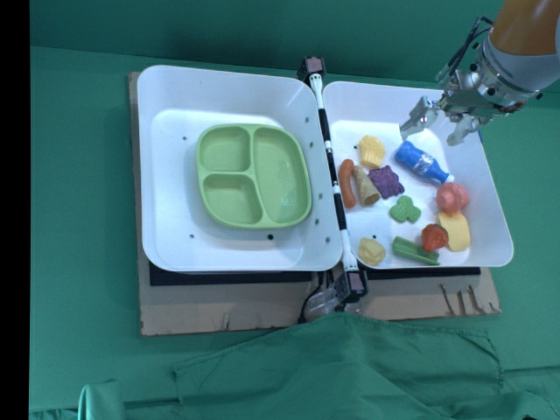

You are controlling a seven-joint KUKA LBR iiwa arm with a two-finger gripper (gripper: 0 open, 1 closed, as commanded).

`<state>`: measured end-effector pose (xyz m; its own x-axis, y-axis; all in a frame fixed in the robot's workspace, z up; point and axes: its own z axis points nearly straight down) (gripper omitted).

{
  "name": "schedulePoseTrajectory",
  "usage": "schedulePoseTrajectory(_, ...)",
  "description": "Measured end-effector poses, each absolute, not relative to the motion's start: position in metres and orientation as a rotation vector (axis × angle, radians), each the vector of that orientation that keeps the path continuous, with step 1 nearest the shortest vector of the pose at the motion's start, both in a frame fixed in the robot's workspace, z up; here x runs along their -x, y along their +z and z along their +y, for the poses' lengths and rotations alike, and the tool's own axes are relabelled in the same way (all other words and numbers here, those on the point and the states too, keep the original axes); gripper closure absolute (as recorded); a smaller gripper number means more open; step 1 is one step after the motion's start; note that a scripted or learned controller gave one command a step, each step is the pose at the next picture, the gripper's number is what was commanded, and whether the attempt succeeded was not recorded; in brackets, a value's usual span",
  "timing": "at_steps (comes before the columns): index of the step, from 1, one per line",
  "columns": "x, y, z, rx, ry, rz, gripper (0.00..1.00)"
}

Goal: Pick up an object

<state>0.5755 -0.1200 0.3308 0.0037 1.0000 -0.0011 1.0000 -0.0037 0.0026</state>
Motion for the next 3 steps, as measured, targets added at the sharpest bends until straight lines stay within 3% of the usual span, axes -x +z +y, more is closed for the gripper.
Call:
schedulePoseTrajectory(2, -0.477, 0.286, -0.188, -2.23, -0.003, 2.212, 0.0)
schedulePoseTrajectory(3, -0.468, 0.375, -0.16, -2.211, 0.012, 2.212, 0.0)
